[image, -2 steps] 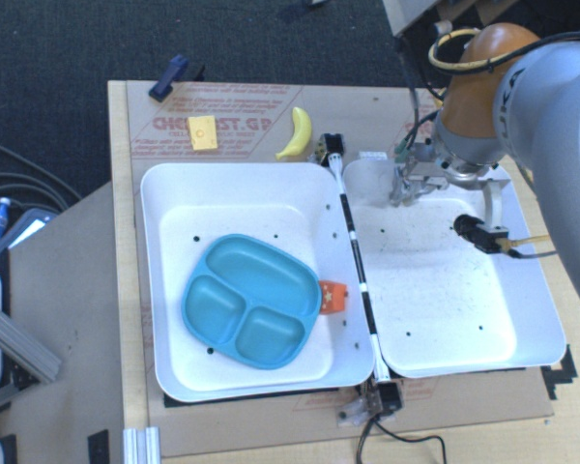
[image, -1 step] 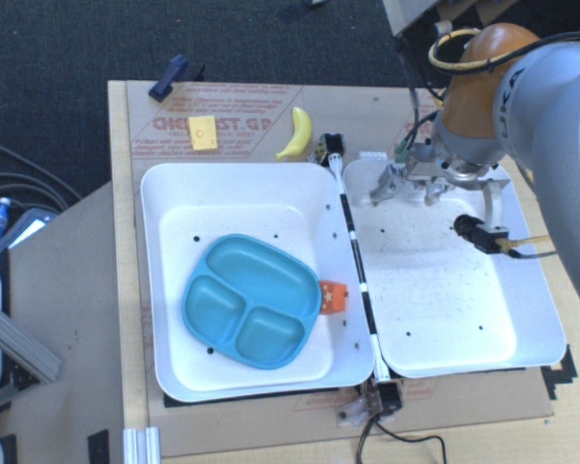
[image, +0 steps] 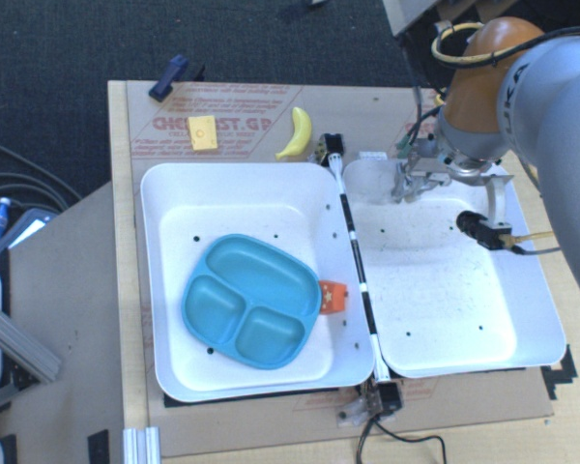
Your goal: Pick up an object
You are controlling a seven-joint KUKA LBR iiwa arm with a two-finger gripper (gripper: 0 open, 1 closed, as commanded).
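The gripper [image: 407,188] hangs over the right bin's [image: 445,298] far-left corner, jaws probably together on nothing, while the tray [image: 251,301] and the small orange piece [image: 333,298] lie in the left bin [image: 174,201], well leftward and nearer the camera.

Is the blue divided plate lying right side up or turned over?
Right side up: the blue divided plate in the left bin shows its three hollow compartments facing up.

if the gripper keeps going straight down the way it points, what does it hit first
Most likely the bare floor of the right bin near its upper left corner; the gripper has no object under it, though depth is hard to judge.
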